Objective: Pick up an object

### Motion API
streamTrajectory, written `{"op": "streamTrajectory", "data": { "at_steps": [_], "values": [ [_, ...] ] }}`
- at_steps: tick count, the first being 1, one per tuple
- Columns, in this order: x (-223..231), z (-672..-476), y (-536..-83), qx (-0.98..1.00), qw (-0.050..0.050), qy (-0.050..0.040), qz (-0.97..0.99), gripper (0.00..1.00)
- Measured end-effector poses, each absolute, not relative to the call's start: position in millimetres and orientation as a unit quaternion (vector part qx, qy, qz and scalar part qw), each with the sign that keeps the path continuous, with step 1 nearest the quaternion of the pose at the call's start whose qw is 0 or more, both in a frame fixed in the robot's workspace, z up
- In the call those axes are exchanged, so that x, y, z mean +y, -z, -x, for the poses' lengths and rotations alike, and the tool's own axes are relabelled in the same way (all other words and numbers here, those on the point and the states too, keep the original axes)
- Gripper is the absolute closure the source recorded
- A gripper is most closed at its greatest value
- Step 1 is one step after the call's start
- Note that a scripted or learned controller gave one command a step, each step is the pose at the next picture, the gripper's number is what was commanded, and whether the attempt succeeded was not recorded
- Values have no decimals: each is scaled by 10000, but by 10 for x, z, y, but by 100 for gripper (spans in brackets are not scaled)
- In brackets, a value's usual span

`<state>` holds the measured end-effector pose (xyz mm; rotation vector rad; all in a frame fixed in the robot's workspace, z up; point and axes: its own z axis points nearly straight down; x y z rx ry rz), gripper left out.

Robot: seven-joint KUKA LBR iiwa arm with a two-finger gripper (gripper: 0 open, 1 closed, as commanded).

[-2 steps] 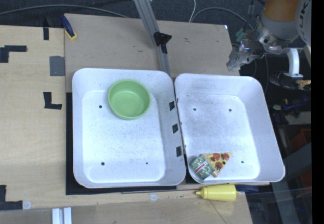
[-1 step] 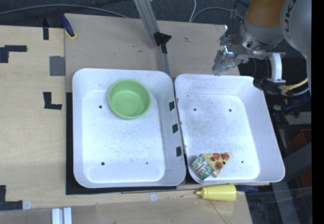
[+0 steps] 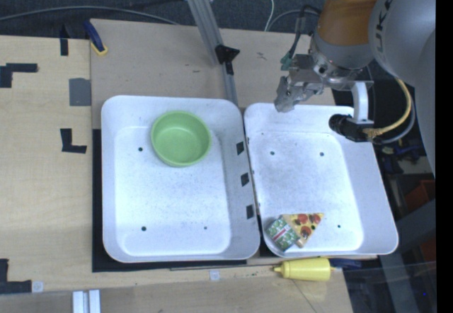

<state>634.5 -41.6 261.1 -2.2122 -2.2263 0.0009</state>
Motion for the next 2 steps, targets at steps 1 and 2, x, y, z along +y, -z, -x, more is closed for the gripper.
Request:
{"op": "streamTrajectory", "data": {
  "at_steps": [1,2],
  "values": [
    [33,-6095,-2645,-7092,17,-6,7050,100],
    [541,-5864,-2653,-7096,17,-7,7046,100]
  ]
}}
